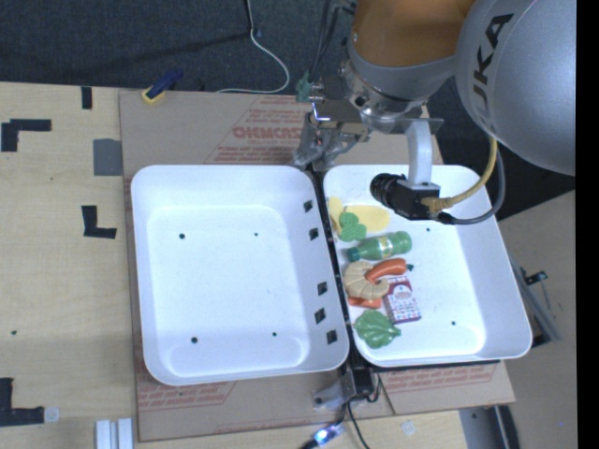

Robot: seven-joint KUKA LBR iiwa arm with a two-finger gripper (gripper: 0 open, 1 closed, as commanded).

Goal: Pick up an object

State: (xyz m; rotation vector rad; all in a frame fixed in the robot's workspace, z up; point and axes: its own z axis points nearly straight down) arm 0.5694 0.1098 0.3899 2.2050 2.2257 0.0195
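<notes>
Overhead, gripper [318,148] at far edge of bench, above the seam where left bin [225,344] and right bin [468,340] meet; fingers blurred, open or closed not discernible. Objects clustered along right bin's left wall: yellow piece [372,217], green bottle [382,247], orange-red item [386,270], tan item [360,286], small red-and-white packet [401,302], green leaf-like piece [376,327] nearest the near edge. Nothing visibly between fingers
</notes>
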